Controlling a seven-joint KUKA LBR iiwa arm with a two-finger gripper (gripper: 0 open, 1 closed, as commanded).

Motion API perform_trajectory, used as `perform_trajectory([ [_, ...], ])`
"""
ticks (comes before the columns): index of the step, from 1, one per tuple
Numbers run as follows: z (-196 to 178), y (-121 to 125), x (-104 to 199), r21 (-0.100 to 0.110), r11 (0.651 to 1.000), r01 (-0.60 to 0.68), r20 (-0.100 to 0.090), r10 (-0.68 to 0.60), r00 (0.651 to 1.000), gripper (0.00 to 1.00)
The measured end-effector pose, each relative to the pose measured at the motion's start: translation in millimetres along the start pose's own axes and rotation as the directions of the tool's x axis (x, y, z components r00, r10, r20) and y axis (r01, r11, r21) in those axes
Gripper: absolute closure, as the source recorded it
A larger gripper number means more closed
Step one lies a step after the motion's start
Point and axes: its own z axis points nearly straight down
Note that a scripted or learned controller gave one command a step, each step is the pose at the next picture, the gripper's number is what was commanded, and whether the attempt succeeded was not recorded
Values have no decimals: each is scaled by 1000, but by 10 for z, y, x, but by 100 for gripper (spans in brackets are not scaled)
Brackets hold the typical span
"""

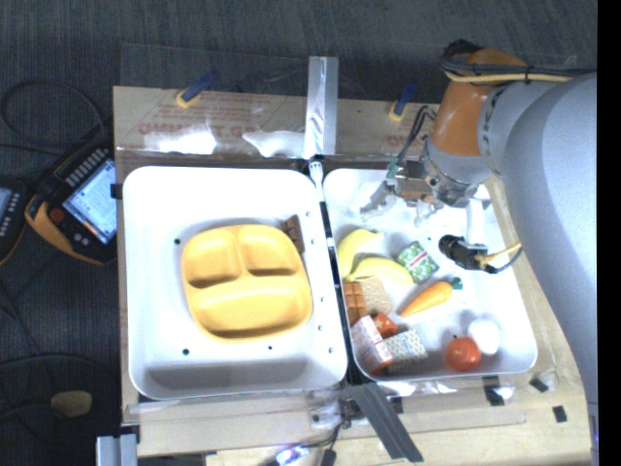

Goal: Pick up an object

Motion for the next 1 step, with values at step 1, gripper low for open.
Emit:
perform_trajectory([
  [1,204,-650,-544,-12,987,162,0,-162,987,0],
])
